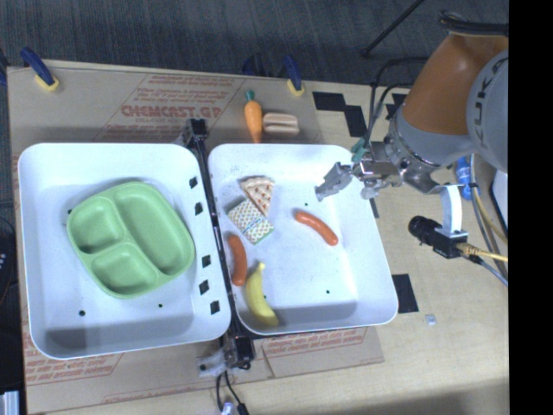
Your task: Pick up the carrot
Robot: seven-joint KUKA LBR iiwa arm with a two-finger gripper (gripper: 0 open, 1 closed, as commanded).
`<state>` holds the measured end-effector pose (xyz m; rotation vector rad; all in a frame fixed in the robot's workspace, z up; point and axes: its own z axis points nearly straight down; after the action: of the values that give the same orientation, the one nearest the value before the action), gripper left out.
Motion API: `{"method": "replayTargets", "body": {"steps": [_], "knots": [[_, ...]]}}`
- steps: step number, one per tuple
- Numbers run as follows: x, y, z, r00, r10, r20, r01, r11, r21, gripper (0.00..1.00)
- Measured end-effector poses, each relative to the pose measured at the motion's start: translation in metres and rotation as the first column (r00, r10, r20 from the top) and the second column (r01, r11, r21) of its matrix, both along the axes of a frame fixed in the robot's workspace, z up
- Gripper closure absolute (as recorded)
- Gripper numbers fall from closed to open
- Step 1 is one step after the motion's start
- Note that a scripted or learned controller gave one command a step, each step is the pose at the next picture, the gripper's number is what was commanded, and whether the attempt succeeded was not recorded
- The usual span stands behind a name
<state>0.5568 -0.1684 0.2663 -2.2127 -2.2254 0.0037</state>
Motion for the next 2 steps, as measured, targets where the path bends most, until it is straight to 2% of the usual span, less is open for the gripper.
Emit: {"method": "replayTargets", "body": {"steps": [1, 2], "knots": [[-0.034, 0.003, -0.169, 0.965, -0.261, -0.003, 0.261, 0.965, 0.0, 0.0], [0.032, -0.02, -0.122, 0.913, -0.409, 0.001, 0.409, 0.913, -0.001, 0.0]]}}
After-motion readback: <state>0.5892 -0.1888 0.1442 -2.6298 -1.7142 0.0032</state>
